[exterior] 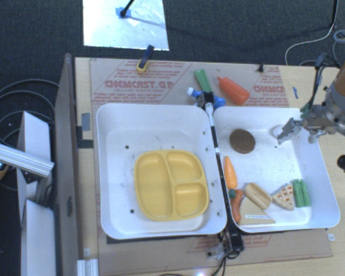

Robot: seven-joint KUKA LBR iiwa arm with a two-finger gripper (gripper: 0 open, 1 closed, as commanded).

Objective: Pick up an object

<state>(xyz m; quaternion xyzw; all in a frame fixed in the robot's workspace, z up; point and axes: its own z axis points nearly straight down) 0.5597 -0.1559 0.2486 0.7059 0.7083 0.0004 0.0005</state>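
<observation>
The right bin (319,171) holds a brown round disc (242,141), an orange carrot (230,172), a second small carrot (237,203), a tan bread roll (257,195), a pizza slice (285,197) and a green piece (301,192). My gripper (299,133) hangs over the bin's upper right part, open, with nothing between its fingers. It is right of the brown disc and well above the pizza slice and green piece. The arm comes in from the right edge.
The left bin (115,131) holds a yellow divided plate (171,184). Behind the bins, on the bench, lie an orange toy (233,91), a green stick (202,80) and a blue clip (218,102). A white label (256,216) lies at the right bin's front.
</observation>
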